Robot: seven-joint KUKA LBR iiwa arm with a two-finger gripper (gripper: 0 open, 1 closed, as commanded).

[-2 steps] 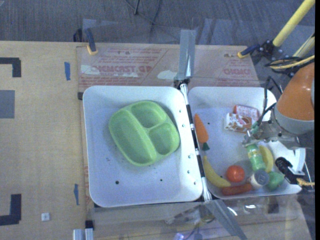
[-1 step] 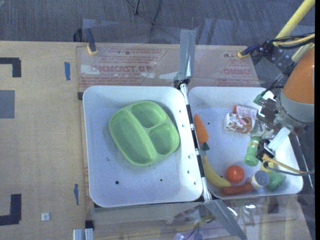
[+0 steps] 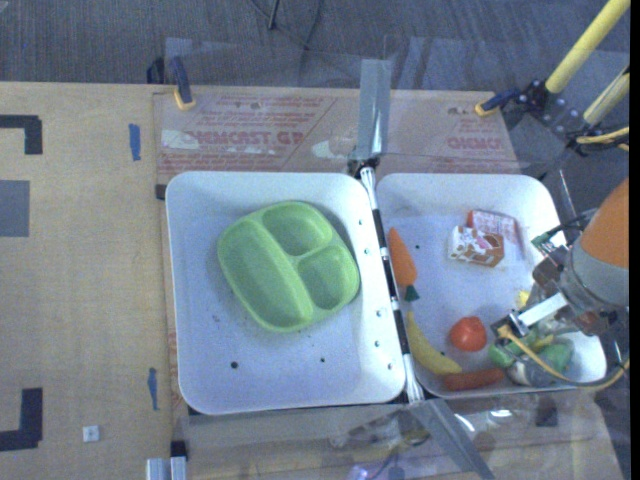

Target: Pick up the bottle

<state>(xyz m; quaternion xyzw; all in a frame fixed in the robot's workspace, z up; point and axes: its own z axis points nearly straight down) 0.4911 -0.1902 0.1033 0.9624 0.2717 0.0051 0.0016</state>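
Bright green divided plate (image 3: 288, 265) in white left bin (image 3: 190, 298); orange carrot (image 3: 402, 258), red tomato (image 3: 467, 334), yellow banana (image 3: 428, 348), red-and-white carton (image 3: 483, 238) in white right bin (image 3: 440, 193).

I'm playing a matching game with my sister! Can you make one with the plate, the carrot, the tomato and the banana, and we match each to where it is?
Things:
1. green plate
2. carrot
3. tomato
4. banana

Places:
A. in the right bin, along its left wall, upper part
B. in the left bin, in the middle
C. in the right bin, near the front, lower left
D. in the right bin, near the front, just left of the tool

Pairs: 1-B, 2-A, 3-D, 4-C
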